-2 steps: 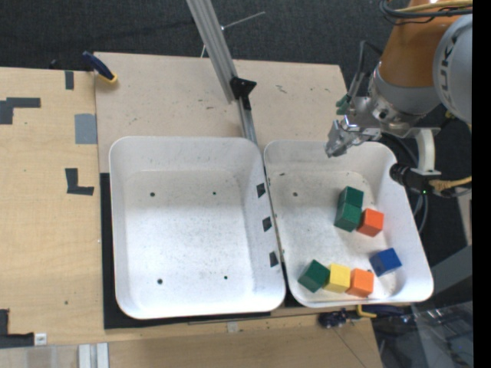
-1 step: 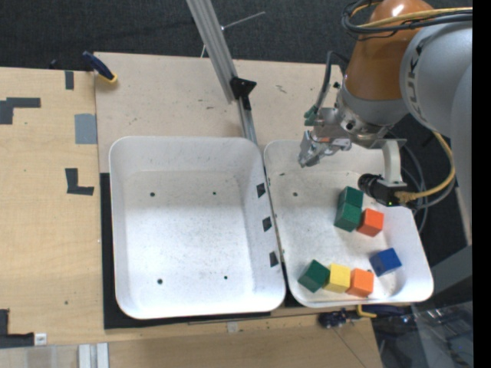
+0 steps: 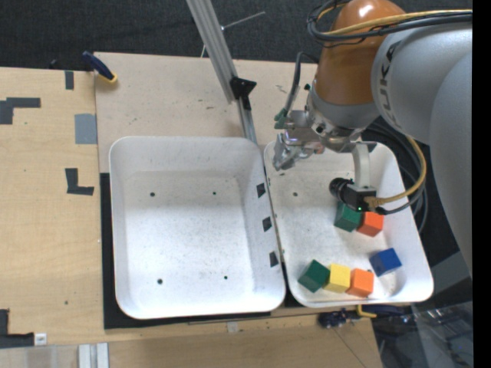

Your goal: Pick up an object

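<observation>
Several small blocks lie in the right bin point(image 3: 399, 176). A dark green block point(image 3: 347, 218) touches an orange block point(image 3: 371, 224) near the middle right. A blue block point(image 3: 385, 261) sits below them. Along the front wall a green block point(image 3: 314, 275), a yellow block point(image 3: 338, 277) and another orange block point(image 3: 360, 282) stand in a row. My gripper point(image 3: 285, 153) hangs over the bin's far left corner, close to the divider between the bins and well away from every block. I see nothing held in it.
The left bin point(image 3: 123, 205) sits beside the right one. A slanted metal rail point(image 3: 219, 48) runs down to the bins' shared far edge. A black part with a green light point(image 3: 347, 192) and cables hang from the arm above the dark green block.
</observation>
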You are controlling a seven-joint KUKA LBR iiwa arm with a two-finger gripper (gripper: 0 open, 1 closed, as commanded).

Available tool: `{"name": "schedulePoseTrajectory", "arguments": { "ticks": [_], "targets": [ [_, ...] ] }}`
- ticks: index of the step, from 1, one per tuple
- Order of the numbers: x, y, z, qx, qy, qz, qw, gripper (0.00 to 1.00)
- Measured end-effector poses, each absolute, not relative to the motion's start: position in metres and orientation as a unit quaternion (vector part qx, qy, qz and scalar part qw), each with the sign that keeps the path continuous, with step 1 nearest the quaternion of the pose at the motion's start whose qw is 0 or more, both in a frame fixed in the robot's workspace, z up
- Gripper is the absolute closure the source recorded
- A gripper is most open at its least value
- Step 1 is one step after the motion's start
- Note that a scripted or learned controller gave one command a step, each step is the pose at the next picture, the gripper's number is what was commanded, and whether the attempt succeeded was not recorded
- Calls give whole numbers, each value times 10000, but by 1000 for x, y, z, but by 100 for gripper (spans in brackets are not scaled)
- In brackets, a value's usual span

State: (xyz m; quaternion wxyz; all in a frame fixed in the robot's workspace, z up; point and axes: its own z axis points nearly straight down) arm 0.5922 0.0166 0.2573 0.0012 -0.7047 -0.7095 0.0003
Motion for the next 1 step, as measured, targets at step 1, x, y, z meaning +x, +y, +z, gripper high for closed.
{"name": "schedulePoseTrajectory", "arguments": {
  "ticks": [1],
  "targets": [
    [581,73,236,-7046,-7096,12,20,100]
  ]
}}
